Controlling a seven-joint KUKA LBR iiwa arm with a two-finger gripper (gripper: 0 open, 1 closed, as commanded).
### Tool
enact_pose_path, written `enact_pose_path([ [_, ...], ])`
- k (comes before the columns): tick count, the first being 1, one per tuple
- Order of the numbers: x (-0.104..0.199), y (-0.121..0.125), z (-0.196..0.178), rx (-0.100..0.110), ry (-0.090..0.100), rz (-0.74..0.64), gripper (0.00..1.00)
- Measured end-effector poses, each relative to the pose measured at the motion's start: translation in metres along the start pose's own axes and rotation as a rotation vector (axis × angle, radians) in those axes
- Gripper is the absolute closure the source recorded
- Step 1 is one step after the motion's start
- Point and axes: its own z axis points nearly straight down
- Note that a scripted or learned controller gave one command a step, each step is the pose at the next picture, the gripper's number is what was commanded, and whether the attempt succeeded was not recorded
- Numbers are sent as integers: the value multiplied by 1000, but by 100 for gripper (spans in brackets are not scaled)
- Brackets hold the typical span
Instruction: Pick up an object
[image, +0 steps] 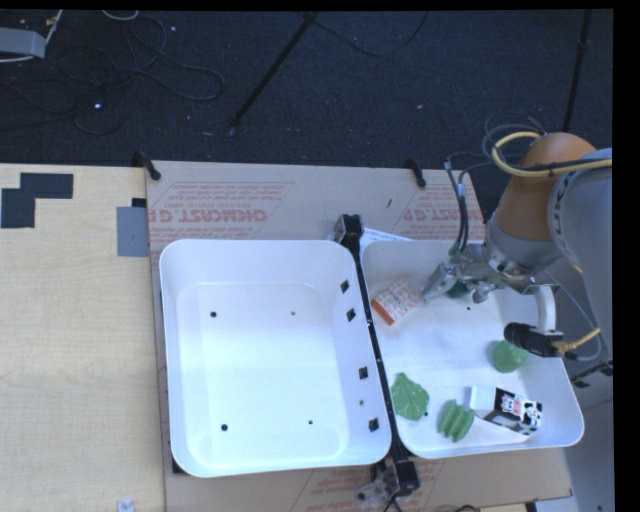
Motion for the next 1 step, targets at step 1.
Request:
enact_pose_path([
  [1, 40, -10, -162, -7, 3, -5, 0],
])
